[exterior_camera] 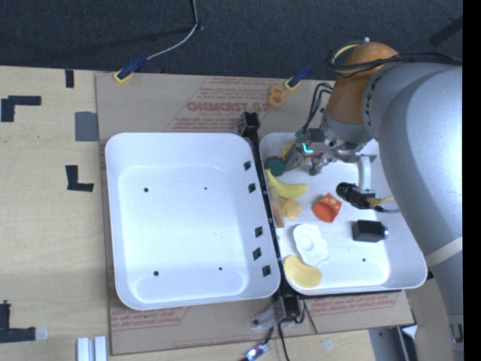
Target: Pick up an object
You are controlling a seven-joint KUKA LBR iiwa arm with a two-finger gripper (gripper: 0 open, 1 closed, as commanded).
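The yellow chip point(303, 272) lies nearest, the banana point(288, 189) just below the claw point(312, 156), whose state cannot be told; it should descend squarely over one isolated item; crowded neighbours invite a miss.

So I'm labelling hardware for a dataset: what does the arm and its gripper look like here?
The arm is a bulky, rounded grey body with an orange band above the wrist. Thin black cables loop around that band. The gripper is small, dark metal, with a tiny teal light.
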